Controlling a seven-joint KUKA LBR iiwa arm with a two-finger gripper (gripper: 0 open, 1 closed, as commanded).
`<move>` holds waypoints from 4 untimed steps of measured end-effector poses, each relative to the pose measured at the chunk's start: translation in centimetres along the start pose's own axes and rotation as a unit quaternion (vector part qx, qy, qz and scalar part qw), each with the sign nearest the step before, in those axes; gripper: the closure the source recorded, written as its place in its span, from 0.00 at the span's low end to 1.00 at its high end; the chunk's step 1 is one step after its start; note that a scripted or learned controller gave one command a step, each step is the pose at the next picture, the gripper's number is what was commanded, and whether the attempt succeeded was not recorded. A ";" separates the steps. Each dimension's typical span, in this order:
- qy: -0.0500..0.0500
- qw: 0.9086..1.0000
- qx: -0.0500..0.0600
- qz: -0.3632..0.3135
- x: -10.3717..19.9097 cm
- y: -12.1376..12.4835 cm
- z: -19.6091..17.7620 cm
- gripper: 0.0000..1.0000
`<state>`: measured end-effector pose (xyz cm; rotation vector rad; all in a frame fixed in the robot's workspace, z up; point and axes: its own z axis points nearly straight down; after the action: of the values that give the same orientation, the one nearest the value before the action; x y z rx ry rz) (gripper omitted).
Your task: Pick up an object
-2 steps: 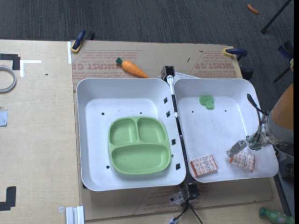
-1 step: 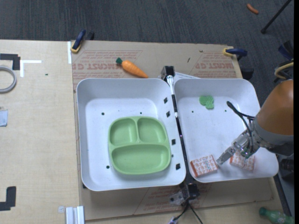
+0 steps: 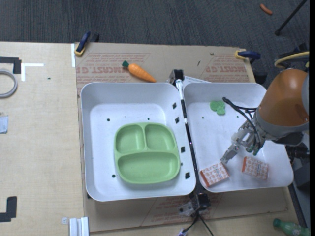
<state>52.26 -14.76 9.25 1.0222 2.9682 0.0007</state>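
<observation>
In the right bin [image 3: 202,127] lie two small red-and-white packets, one [image 3: 214,174] by the front left corner and one [image 3: 255,167] near the front right. A small green leafy piece [image 3: 217,107] rests toward the back. My gripper [image 3: 242,154] hangs low over the bin floor between the two packets, open, one finger [image 3: 229,156] slanting toward the left packet. Nothing is between the fingers. The orange-banded wrist [image 3: 285,102] covers the bin's right side.
The left bin [image 3: 93,132] holds a green divided plate [image 3: 146,153]. A toy carrot [image 3: 139,72] lies on the cardboard behind the bins. A clip [image 3: 177,75] sits at the bins' shared back edge, and a black cable [image 3: 236,107] loops near the wrist.
</observation>
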 end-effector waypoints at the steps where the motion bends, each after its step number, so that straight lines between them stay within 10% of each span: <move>1: -0.001 0.995 0.000 -0.103 -4.5 4.5 0.0 0.00; 2: -0.001 0.964 -0.001 -0.265 -8.4 8.2 0.0 0.00; 3: -0.001 0.987 0.000 -0.160 -10.5 6.2 -7.4 0.00; 4: 0.001 0.996 0.000 -0.090 -1.4 2.4 -4.0 0.00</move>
<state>54.87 -13.72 13.25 0.7506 3.0492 0.0005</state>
